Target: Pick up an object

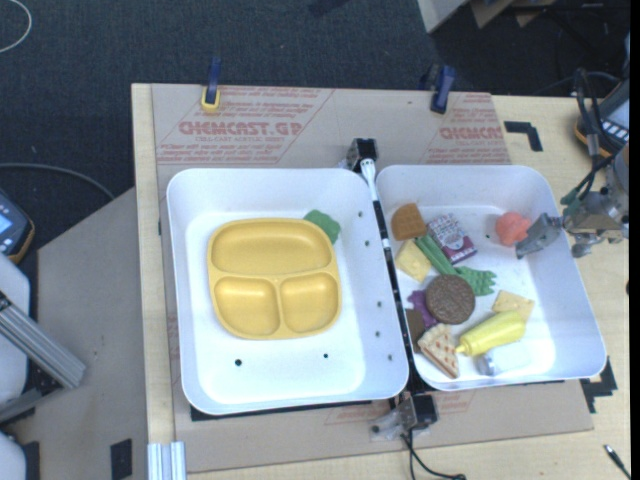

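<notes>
The left bin holds a yellow three-compartment tray, lying flat a little left of the bin's middle. A small green toy piece sits at the tray's far right corner, touching its rim.

The right bin carries a crowd of toy food. At its far left is a brown piece, with a pale yellow wedge just nearer. A green stalk-like vegetable runs diagonally from there toward the right, and a small red-and-white packet lies beside it on the far side. A round brown cookie sits in the middle of the heap, with a purple piece at its left edge. Nearer still lie a cracker-like triangle and a yellow squeeze bottle on its side. A pale yellow slice rests just beyond the bottle. A red-orange round piece lies apart at the far right.

The gripper reaches in from the right, its tip just beside the red-orange piece; whether its fingers are spread or closed cannot be made out, and nothing is visibly held.
</notes>
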You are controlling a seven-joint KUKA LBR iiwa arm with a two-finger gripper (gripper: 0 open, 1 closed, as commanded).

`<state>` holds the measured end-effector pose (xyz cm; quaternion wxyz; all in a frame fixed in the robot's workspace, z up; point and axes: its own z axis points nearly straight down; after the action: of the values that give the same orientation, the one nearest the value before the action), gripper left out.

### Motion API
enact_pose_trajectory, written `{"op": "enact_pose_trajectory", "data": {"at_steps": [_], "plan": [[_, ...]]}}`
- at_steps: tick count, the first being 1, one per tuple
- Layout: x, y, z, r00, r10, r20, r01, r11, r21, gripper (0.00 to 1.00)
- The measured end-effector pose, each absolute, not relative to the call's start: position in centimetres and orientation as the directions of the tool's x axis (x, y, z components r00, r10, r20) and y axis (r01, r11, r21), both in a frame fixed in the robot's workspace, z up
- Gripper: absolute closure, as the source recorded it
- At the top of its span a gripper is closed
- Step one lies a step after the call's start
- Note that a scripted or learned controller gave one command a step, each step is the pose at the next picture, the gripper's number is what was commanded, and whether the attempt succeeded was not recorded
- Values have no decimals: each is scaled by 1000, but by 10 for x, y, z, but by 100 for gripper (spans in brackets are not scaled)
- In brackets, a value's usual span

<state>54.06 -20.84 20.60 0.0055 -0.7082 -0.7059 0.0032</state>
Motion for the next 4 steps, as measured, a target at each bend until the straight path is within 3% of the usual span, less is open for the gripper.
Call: {"op": "enact_pose_trajectory", "data": {"at_steps": [1, 3, 4], "plan": [[544, -208, 212, 0, 1000, 0, 1000, 0, 0, 0], [543, -198, 111, -1, 1000, 4, 1000, 1, -7, 0], [545, -200, 88, 1, 1000, 0, 1000, -1, 2, 0]]}}
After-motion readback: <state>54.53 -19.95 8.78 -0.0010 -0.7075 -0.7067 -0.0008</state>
